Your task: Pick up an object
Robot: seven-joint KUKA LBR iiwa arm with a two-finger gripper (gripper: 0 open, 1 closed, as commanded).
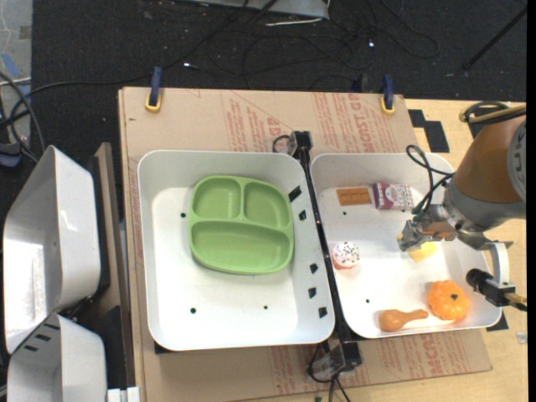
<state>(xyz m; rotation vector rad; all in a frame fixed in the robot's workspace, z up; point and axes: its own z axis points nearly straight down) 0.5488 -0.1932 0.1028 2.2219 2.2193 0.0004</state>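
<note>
My gripper [414,237] hangs low in the right bin [377,170], right above a small yellow piece [425,252] that pokes out below it. Whether it touches that piece I cannot tell. An orange pumpkin [447,300] and a tan drumstick-shaped toy [400,317] lie near the bin's front right corner. A white and pink round sweet [346,255] sits by the left wall. A brown bar [353,196] and a purple-and-white packet [392,195] lie toward the back of the bin.
The left bin [167,300] holds a green divided plate [242,224]. The grey arm with its orange band [494,178] reaches over the right bin's right rim. A cable [423,170] loops above the gripper. Clamps [153,90] hold the cardboard at the back.
</note>
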